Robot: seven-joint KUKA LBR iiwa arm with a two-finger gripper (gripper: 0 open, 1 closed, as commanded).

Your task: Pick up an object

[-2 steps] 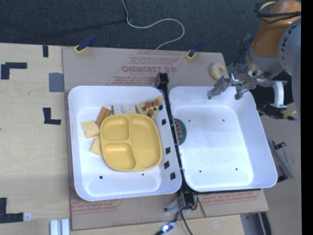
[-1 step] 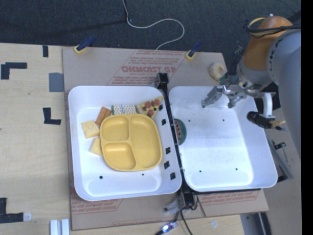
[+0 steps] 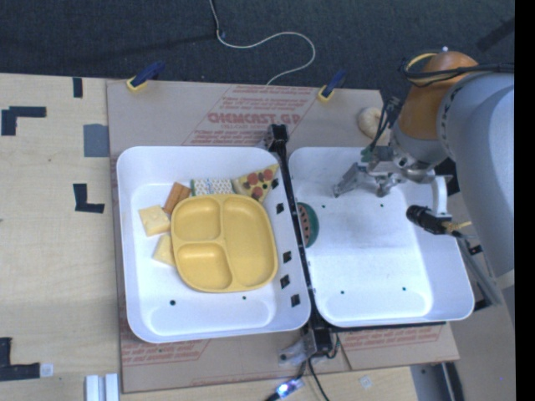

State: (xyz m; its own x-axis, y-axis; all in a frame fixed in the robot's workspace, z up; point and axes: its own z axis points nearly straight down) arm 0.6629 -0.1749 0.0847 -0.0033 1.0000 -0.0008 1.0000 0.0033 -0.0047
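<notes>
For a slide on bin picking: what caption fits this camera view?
KUKA arm's gripper over the right bin, far from the yellow divided plate in the left bin.

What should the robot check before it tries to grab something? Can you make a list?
1. Gripper over a bin: ok, it is above the right bin.
2. Something between its fingers: not ok, nothing seen there.
3. Something close to grab: ok, a small round green thing lies at that bin's left wall.
4. More things: ok, yellow divided plate and toy food pieces sit in the left bin.
5. Fingers open: cannot tell.
</notes>
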